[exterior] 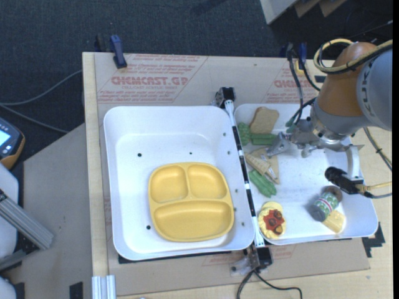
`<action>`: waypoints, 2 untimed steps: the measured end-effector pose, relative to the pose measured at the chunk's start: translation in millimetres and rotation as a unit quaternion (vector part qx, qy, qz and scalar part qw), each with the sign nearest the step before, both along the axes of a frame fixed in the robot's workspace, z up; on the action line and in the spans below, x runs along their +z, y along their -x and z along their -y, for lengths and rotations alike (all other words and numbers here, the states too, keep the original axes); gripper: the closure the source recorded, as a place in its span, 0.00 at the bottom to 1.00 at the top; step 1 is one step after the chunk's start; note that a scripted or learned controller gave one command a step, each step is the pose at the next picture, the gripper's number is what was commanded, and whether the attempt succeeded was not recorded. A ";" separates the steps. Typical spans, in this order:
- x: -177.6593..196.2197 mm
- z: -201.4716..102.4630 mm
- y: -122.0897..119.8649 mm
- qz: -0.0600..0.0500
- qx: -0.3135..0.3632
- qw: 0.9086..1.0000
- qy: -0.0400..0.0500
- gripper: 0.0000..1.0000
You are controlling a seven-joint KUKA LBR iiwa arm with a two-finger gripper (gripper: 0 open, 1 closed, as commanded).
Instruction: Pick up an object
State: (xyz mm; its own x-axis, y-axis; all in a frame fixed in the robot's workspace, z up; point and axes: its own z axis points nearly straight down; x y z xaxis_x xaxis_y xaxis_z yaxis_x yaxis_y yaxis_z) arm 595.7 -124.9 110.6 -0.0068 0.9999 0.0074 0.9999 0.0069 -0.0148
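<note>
Over the right bin (368,226), the gripper (293,143) hangs beside green toy food (257,138).
Bench board (149,80) reads "CHEMCAST GP" in red; a yellow tray (189,201) fills the left bin (124,142).

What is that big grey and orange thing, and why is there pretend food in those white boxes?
That grey and orange thing is a robot arm. It reaches in from the right, and one camera looks down on it from above. At its end is a gripper, a kind of hand with two fingers. I cannot tell from here whether it is open or shut, and I see nothing held in it.

On the bench sit two shallow white bins. The left bin holds a yellow divided plate. The right bin holds toy food: a slice of bread, some green vegetables, a small pizza and a little can. The robot's job is to pick up an object.
</note>
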 end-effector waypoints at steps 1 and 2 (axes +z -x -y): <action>-24.3 -25.2 -59.8 0.008 0.000 1.000 0.005 0.00; -10.6 -21.5 -58.9 0.009 -0.003 1.000 0.007 1.00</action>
